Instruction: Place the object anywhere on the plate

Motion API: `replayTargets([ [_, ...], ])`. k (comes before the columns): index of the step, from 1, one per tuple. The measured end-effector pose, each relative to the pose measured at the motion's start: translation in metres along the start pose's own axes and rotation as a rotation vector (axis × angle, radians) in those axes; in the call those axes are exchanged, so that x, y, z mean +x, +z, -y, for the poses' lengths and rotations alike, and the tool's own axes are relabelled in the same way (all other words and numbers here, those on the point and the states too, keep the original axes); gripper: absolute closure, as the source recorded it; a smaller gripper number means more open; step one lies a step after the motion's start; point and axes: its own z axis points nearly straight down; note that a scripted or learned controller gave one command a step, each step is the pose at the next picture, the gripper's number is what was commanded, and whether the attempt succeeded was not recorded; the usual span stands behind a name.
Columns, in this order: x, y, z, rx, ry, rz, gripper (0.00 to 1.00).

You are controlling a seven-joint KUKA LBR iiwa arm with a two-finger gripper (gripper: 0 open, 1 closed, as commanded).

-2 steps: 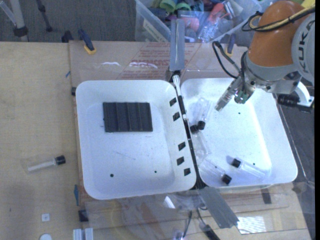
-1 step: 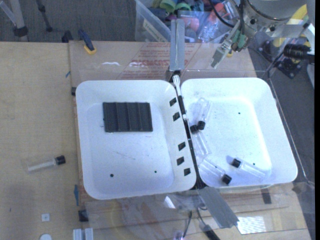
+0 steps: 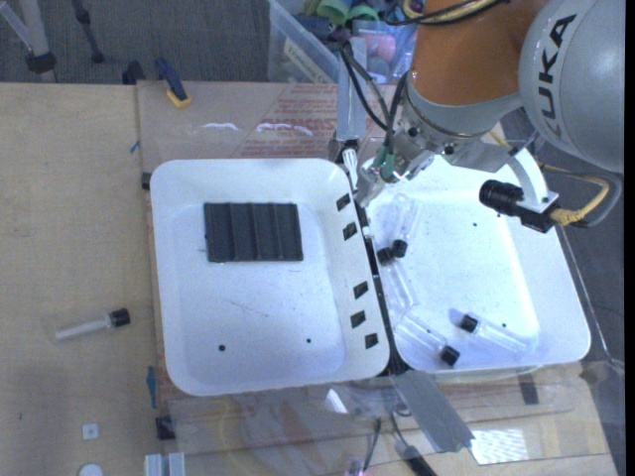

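Evidently the task is barely begun: nothing lies on the plate (image 3: 253, 231), a dark, ribbed, rectangular slab at centre-left of the frame, inside the left bin (image 3: 189, 360). Largest is the arm (image 3: 496, 38), smooth grey and orange, entering from the upper right. Next come two shallow, glossy white bins with rounded corners; the right bin (image 3: 561, 350) occupies the centre-right. Its pincer (image 3: 382, 167) hangs over the bins' shared edge at upper centre; whether it is wide or narrow cannot be told. Smallest are the clear, black-capped vials (image 3: 486, 332), the likely objects, lying in the right bin; another vial (image 3: 91, 324) rests on the tan tabletop (image 3: 69, 196), lower left.
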Motion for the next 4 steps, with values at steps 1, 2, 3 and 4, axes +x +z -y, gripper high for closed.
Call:
replayTargets([
  [1, 0.029, -0.076, -0.034, -0.001, 0.427, 0.001, 1.00],
  [2, 0.099, 0.014, -0.048, 0.005, 0.758, -0.001, 1.00],
  [3, 0.099, 0.014, -0.048, 0.005, 0.758, 0.000, 0.00],
  [4, 0.132, 0.201, -0.046, 0.006, 1.134, 0.000, 0.00],
])
